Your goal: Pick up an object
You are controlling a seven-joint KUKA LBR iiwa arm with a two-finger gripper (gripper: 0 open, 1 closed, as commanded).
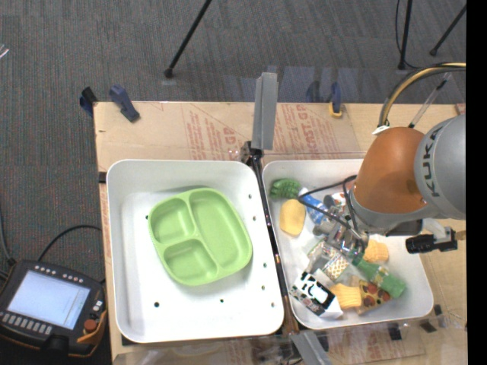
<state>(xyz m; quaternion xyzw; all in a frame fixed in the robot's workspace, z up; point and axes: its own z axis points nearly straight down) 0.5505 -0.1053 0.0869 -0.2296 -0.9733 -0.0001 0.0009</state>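
From above: my gripper (340, 243) is down in the right bin (423, 301), low among the jumble of objects (358, 284), and whether it's spread or pinching anything I cannot tell. A yellow piece (292, 217) lies just beside it. In the left bin (122, 196), a green divided plate (201, 236) rests.

Looked down from above at a slant, fixed, far enough back to take in the whole bench (190, 128), both white bins (122, 204) side by side, and grey carpet beyond the far edge. Caught the arm (396, 177) entering from frame right and a teach pendant (49, 303) at lower left.
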